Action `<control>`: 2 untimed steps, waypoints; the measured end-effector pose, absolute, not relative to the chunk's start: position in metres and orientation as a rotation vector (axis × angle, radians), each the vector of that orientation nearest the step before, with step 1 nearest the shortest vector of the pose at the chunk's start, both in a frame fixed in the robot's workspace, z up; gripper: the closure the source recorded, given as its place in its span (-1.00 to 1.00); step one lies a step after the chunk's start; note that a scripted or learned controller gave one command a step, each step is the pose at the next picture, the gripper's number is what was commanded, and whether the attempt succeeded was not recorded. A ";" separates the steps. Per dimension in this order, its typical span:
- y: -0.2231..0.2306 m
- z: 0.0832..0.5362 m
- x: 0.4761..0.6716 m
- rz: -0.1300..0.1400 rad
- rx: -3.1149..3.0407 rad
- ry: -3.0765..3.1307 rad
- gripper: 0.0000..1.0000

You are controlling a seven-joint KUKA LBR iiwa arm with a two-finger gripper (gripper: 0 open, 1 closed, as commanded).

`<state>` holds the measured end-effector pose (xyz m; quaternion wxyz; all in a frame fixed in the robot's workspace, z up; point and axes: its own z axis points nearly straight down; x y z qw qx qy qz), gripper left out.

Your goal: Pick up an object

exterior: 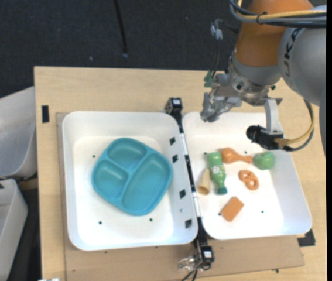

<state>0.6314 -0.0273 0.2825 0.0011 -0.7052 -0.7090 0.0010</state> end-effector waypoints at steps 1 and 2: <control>0.022 0.259 0.619 0.004 -2.214 -2.226 1.00; 0.072 0.260 0.603 0.002 -2.211 -2.228 1.00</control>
